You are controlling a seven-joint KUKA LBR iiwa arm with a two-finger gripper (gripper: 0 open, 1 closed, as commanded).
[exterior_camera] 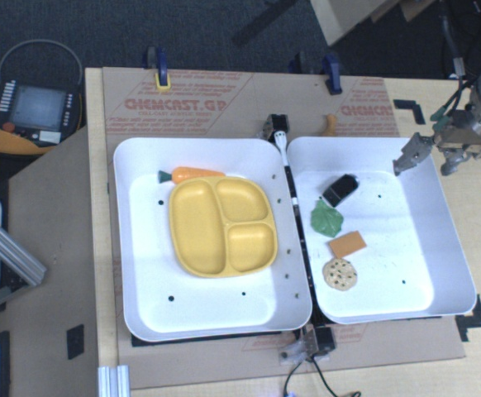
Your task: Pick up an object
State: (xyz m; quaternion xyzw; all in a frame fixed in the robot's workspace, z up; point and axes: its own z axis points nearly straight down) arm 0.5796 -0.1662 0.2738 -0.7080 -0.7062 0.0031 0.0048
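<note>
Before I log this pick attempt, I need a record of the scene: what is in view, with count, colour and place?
carrot: 1, orange, left bin, against the tray's top edge
divided tray: 1, yellow, left bin
black block: 1, right bin
green piece: 1, right bin
orange slab: 1, right bin
cookie: 1, tan, right bin
bins: 2, white, side by side
pendant: 1, dark, far left
hand: 1, grey, over right bin's top right corner

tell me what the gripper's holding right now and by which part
Nothing is held. The gripper is open over the right bin's far right corner, apart from the objects lying in that bin.
</note>
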